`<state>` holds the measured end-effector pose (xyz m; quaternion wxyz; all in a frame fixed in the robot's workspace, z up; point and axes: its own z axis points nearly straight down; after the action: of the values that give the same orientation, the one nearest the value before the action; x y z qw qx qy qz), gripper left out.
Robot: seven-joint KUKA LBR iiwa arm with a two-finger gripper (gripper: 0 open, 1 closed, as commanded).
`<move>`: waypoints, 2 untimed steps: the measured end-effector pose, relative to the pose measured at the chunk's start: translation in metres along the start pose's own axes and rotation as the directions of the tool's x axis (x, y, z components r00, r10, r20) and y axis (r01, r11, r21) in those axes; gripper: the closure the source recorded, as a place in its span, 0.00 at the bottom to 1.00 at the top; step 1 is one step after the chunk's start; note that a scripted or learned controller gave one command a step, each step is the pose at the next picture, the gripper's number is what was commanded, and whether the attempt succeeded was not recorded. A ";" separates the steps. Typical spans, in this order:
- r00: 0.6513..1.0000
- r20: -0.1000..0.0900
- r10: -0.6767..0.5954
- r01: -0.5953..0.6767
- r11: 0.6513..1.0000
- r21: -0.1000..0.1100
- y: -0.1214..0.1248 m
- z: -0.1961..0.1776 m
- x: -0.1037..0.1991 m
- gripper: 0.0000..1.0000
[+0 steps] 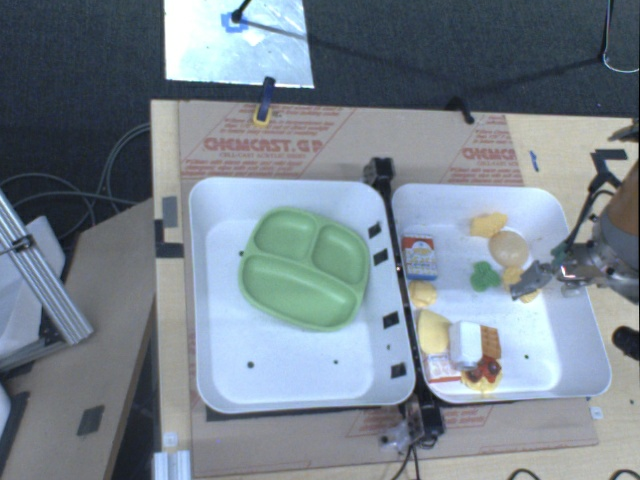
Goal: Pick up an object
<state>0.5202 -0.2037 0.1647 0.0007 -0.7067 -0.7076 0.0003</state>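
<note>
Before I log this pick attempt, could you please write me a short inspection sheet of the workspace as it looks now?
Surface: two shallow white bins, left bin and right bin, side by side on a bench.
Job's things: in the right bin, small carton, yellow pieces, pale round item, green piece, packet heap.
Clutter: green divided tray in the left bin.
Grippers: gripper low over the right bin, beside the green piece; nothing seen between its fingers.
Cables: grey cables on the floor at left.
Surroundings: dark carpet, silver sheet, metal frame.
</note>
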 end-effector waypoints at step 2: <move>1.000 0.000 0.000 0.000 1.000 0.000 0.006 0.082 0.008 0.00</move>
<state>0.5256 -0.1954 0.0828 0.0006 -0.7066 -0.7076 0.0001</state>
